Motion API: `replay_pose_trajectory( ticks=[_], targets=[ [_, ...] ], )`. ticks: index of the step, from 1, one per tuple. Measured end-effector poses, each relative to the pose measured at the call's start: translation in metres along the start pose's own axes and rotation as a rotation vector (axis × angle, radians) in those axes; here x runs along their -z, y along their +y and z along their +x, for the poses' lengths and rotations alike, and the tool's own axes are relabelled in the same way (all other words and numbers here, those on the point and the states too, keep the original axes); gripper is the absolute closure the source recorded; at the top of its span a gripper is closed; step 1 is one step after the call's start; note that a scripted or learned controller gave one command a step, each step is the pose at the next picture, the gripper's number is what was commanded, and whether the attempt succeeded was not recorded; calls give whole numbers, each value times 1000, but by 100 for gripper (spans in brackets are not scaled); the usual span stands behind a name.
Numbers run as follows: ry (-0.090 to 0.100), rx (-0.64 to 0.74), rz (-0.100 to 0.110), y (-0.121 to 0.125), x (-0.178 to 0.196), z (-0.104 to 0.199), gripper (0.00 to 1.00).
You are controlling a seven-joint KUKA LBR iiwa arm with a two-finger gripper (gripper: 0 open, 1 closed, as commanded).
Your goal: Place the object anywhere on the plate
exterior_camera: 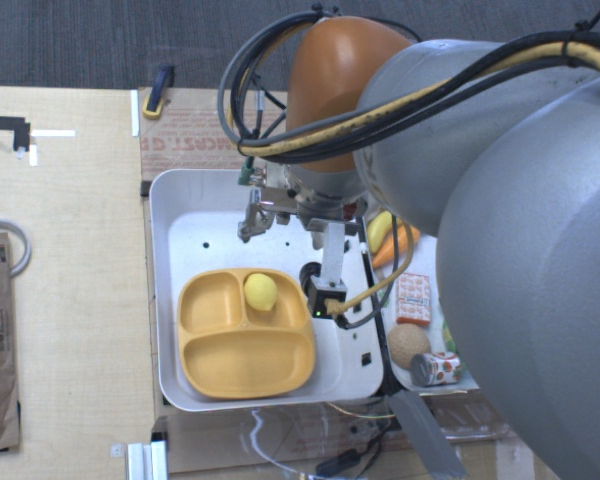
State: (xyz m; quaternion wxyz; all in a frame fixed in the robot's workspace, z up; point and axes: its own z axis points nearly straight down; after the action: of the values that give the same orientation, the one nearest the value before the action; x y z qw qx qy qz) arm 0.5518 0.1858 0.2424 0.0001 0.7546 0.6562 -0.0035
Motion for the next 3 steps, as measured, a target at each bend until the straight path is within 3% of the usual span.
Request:
replay_pose_trajectory(
  ticks=[1,2,3],
  targets=[
    [1,25,0,-59,15,-26,0],
    [-4,26,3,-59,22,-27,100],
    [1,286,1,-66,-49,-7,100]
  ],
)
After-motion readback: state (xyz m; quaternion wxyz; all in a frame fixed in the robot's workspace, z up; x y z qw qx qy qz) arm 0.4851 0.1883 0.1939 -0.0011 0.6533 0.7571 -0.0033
